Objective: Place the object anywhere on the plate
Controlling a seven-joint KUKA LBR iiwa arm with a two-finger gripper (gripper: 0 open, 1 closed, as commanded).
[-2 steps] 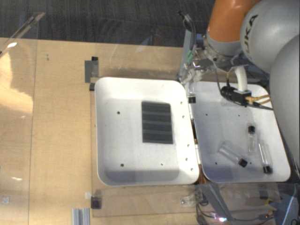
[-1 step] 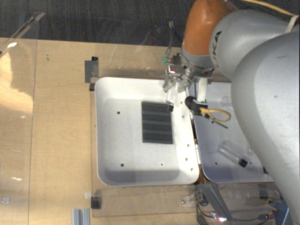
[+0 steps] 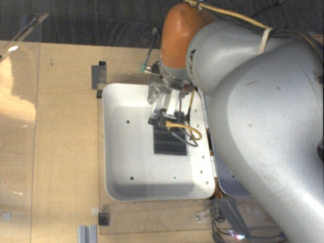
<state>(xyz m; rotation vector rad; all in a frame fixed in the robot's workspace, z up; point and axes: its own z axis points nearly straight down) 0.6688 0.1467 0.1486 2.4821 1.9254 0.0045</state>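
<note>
The slab (image 3: 169,143), black and ridged, lies flat on the floor of the left bin (image 3: 109,135), right of the bin's middle and nearer its right wall. I take it for the thing I must move. It is close to square, so it gives me no strong long axis. Its ridges run left to right across the frame.

My pincer (image 3: 163,110) hangs just above it in the frame, toward the bin's upper edge, so the slab lies straight down-frame from me. I cannot tell whether the pincer is wide or narrow, or whether it touches the slab's upper edge. I judge that the grasp turns on this small offset: I need to come down-frame over the slab's middle before the carry to the plate.

My arm (image 3: 263,110) covers most of the right bin (image 3: 230,186). The tabletop (image 3: 55,151) spreads to the left.
</note>
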